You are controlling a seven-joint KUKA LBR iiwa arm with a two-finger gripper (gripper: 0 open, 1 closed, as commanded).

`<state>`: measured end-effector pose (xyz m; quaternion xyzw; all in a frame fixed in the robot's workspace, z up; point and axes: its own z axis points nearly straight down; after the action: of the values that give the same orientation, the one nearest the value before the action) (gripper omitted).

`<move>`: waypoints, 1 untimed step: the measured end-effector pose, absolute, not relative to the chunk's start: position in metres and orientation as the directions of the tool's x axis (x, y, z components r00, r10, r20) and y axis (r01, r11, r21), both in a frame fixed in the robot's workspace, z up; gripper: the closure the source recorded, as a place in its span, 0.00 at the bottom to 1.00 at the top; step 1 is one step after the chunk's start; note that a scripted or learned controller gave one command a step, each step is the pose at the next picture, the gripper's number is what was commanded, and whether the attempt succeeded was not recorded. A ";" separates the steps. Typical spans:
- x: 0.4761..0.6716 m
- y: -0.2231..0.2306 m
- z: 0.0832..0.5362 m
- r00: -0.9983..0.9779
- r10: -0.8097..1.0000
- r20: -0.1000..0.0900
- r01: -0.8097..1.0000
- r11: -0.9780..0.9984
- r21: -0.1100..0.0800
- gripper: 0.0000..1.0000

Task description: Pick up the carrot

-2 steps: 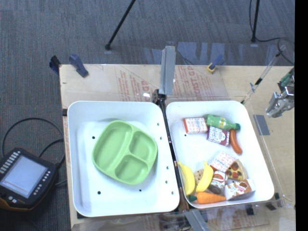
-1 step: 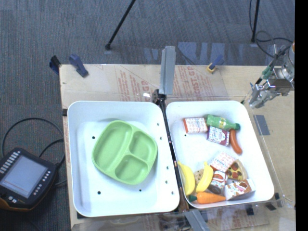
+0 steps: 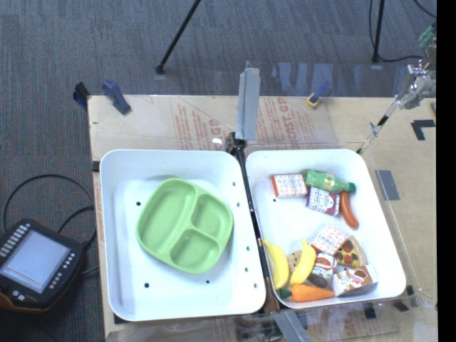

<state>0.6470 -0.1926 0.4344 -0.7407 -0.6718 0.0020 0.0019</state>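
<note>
The carrot (image 3: 308,293) is orange with a small green top on its left end. It lies flat along the front wall of the right bin (image 3: 377,191), near the front left corner. Two yellow bananas (image 3: 278,262) lie just behind and to the left of it, and small snack cartons (image 3: 335,269) press against its far side. Nothing covers the carrot.
The right bin also holds a green bottle (image 3: 329,182), a red sausage (image 3: 348,209), red-and-white packets (image 3: 288,185) and a pizza slice (image 3: 350,251). A green divided plate (image 3: 187,224) sits in the left bin (image 3: 114,191). A grey post (image 3: 248,109) stands behind the bins.
</note>
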 end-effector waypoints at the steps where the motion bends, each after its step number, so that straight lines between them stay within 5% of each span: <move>1: 0.650 -0.188 0.440 0.087 0.996 0.000 0.996 -0.087 -0.013 1.00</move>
<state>0.6502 -0.1882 0.4400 -0.7373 -0.6755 0.0044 0.0046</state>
